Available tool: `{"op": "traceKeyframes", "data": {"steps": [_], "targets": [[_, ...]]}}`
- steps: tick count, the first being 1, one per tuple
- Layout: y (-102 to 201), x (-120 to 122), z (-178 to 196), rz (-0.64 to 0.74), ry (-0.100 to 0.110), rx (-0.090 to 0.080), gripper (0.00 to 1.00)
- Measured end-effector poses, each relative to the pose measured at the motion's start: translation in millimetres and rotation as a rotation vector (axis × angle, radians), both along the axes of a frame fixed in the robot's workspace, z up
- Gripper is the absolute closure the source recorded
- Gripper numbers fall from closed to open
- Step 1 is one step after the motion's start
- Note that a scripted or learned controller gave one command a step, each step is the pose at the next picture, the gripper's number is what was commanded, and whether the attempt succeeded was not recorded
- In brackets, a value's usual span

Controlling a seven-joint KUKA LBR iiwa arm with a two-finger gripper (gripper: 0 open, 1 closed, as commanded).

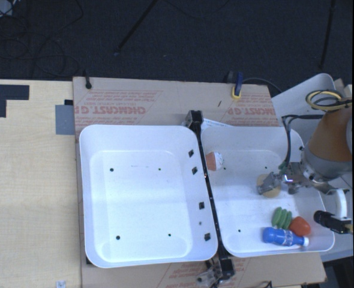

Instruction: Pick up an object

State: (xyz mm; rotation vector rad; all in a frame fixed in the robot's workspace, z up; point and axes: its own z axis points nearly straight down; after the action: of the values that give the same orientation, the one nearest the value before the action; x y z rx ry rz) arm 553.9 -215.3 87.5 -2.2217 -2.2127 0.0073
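- In your right bin (249, 146), a small brown-and-white piece (213, 160) lies by the divider, well left of the gripper (269, 185).
- The gripper sits over a tan piece (271, 189); you cannot tell its grip.
- Green piece (281, 217), red piece (299, 225) and blue bottle (283, 237) lie below it.

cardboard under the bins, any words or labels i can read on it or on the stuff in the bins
"CHEMCAST": red print on the cardboard sheet, upside down in this view.
Second red print on the cardboard, upper right: partly hidden, unreadable.
Blue bottle: label too small to read.
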Motion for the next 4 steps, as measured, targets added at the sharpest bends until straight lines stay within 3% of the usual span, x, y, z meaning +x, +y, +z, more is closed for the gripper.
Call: {"op": "traceKeyframes", "data": {"steps": [1, 2, 3, 4], "targets": [[-0.5, 2.9, 10.4, -0.003, -0.004, 0.000, 1.00], [59.3, -49.9, 24.3, 0.006, 0.000, 0.004, 1.00], [99.1, 10.7, 87.3, 0.010, -0.014, 0.000, 1.00], [229.5, 7.8, 100.3, 0.017, -0.006, 0.004, 1.00]]}}
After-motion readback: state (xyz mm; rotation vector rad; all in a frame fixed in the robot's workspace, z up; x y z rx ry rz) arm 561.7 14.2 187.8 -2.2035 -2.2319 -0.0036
